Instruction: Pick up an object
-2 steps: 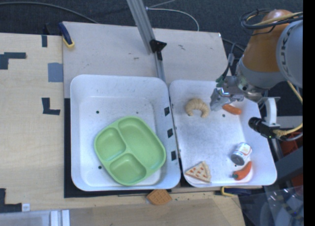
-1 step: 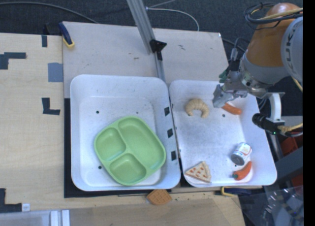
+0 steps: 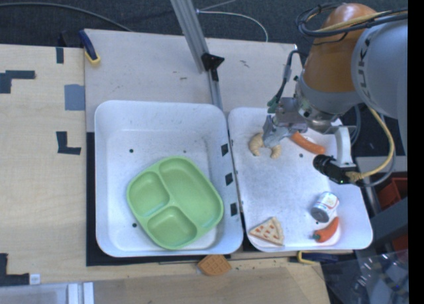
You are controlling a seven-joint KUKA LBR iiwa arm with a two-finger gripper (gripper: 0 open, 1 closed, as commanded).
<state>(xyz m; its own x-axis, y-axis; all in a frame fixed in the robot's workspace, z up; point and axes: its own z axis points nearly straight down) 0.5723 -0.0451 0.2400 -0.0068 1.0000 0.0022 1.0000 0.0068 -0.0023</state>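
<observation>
Right bin point(image 3: 291, 183): gripper point(image 3: 273, 134) lowered at upper centre-right onto a tan croissant-shaped piece point(image 3: 264, 146); finger state cannot be told. A centred, slow closure is advised, since an orange carrot-like piece point(image 3: 308, 143) lies just beside. Listed lower right: can point(image 3: 324, 206), pizza slice point(image 3: 267, 231), chilli point(image 3: 328, 231). Left bin point(image 3: 112, 163): green divided plate point(image 3: 173, 201).

Partial letters "UK" on the grey arm point(image 3: 381, 64) (sideways, cropped)
</observation>
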